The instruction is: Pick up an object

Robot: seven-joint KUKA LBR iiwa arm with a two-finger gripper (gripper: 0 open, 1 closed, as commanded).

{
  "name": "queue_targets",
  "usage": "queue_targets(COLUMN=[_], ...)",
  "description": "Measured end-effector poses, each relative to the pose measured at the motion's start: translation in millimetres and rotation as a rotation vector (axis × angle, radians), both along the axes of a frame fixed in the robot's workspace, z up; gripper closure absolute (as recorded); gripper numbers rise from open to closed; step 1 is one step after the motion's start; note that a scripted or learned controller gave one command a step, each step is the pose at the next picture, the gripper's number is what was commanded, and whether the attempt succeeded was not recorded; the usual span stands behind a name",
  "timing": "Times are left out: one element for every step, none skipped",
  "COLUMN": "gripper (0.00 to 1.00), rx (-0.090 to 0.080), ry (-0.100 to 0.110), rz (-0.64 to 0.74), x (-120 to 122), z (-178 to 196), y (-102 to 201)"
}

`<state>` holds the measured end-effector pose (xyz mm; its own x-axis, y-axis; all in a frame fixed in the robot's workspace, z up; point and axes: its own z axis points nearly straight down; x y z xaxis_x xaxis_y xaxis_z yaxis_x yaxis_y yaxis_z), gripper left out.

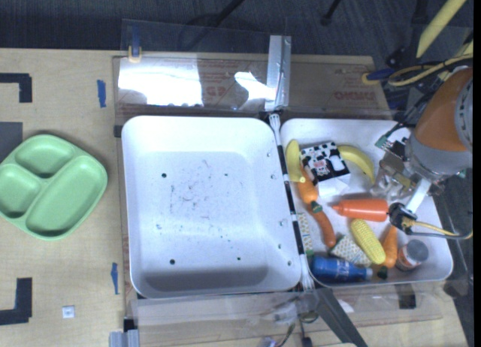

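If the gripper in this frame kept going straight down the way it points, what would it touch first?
Most likely the orange-red bottle lying in the right bin, since the gripper hangs beside its right end. Depth is hard to judge from this slant, so it could instead land on the ear of corn just below.

The bench (75,278) is a light wood-coloured surface with black angular markings near its left edge and short strips of blue tape (101,92) on its top. Two shallow white bins rest directly on it side by side, touching along their shared edge: the left bin (135,210) with scuffed floor, and the right bin (440,267), which contains assorted toy food items. A green divided plate (51,185) with three compartments lies on the bench well to the left of the left bin, and a transparent panel (195,79) stands behind the bins.
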<state>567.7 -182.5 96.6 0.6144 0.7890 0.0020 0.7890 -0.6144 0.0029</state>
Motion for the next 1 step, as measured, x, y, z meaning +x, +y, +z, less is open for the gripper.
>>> queue_targets(gripper=[1.00], rx=[0.001], ry=[0.004], rz=[0.093], x=[-39.5], z=[88.7], y=[55.7])
